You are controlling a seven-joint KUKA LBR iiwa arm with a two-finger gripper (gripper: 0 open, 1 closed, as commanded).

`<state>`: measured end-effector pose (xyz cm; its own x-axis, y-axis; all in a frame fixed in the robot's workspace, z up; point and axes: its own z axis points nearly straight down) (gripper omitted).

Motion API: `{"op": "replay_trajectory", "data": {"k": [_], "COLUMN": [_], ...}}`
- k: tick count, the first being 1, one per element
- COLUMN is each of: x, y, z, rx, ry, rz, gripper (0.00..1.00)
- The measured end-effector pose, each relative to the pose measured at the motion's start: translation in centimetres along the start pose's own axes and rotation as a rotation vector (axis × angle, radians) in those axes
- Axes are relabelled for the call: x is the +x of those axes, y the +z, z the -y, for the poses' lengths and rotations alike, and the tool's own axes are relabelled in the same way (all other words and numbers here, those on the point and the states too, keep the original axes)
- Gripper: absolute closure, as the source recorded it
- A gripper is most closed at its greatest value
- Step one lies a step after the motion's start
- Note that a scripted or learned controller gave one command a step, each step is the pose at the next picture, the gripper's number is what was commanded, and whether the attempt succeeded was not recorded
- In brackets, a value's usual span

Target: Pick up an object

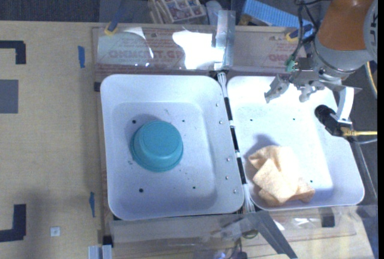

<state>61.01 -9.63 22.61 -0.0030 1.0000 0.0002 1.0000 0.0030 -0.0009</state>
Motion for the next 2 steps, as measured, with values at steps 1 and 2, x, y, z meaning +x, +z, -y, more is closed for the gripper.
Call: {"op": "replay_trajectory", "data": {"k": [1,2], "x": [-1.5,-1.2], "y": [5.8,13.8], "z": [5.0,7.1], "rx": [-0.001,-0.011], "ry": [-0.079,-0.027], "rz": [0.000,0.000], "gripper": [0.00,0.00]}}
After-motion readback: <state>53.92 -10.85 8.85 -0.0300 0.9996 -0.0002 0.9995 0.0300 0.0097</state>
